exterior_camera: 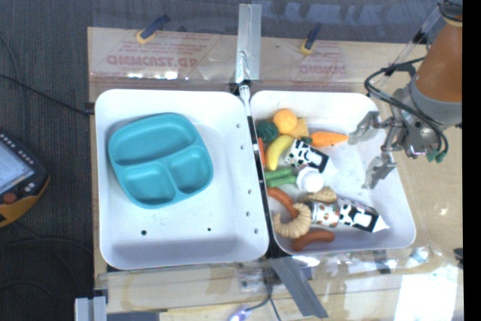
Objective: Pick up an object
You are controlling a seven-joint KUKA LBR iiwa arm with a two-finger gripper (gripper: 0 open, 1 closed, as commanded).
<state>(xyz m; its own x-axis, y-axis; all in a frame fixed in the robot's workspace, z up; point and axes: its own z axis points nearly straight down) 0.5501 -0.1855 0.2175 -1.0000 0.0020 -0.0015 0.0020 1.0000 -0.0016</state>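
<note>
The left bin (113, 237) holds a teal divided tray (159, 158). The right bin (391, 225) holds toy food along its left side: an orange (285, 121), a banana (279, 149), a carrot (328, 138), and a milk carton (344, 216). The end effector (373, 149) hangs released, fingers spread, above the bin's right edge, with the carrot just beside it, apart.

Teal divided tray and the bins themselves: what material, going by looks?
Teal tray: likely moulded plastic, smooth semi-matte, with rounded compartment edges and even colour. Left bin and right bin: probably thin formed white plastic, slightly glossy, with soft highlights on the rounded rims.
</note>
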